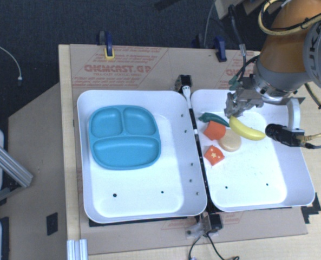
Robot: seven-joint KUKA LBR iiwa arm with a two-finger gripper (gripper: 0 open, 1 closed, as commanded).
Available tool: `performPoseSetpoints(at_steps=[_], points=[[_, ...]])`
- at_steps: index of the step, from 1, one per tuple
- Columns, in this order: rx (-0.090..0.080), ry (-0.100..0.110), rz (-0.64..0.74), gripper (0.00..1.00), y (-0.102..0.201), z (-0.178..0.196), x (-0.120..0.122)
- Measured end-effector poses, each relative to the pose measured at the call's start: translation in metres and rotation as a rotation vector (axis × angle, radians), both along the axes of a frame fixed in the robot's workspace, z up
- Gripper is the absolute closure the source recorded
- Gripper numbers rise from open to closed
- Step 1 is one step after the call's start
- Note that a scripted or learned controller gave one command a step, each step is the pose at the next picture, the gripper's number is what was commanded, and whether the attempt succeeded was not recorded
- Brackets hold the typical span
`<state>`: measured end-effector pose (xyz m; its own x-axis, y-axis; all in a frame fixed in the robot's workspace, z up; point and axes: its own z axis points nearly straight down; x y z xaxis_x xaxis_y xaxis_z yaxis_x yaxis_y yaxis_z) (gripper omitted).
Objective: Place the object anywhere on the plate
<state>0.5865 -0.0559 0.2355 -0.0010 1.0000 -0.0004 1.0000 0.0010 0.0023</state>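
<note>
Brown board bench (149, 237) carries both shallow white plastic bins (257, 194); dark carpet beyond. Pincer (235, 108) above curved yellow banana (247, 129); grip unclear.

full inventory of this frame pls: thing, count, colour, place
bins: 2, white, side by side on the bench
plate: 1, blue, three compartments, left bin
banana: 1, yellow, right bin, upper middle
green item: 1, dark green, right bin, left of the banana; too small to identify
orange-red block: 1, right bin, below the green item
beige round piece: 1, right bin, touching the banana
red block: 1, right bin, lowest of the cluster
clamps: 2, blue, bench's far edge
arm: 1, grey and orange, from the right
gripper: 1, grey, above the banana's left end
</note>
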Motion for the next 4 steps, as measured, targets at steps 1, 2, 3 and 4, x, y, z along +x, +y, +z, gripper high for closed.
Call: performPoseSetpoints(at_steps=[1,2,3,4], points=[[0.002,0.005,0.003,1.00,0.047,-0.010,0.000],[0.000,0.002,0.002,1.00,0.095,-0.020,0.009],[0.001,0.000,0.000,1.00,0.147,-0.006,0.014],[0.000,0.001,0.000,0.00,0.146,-0.006,0.014]])
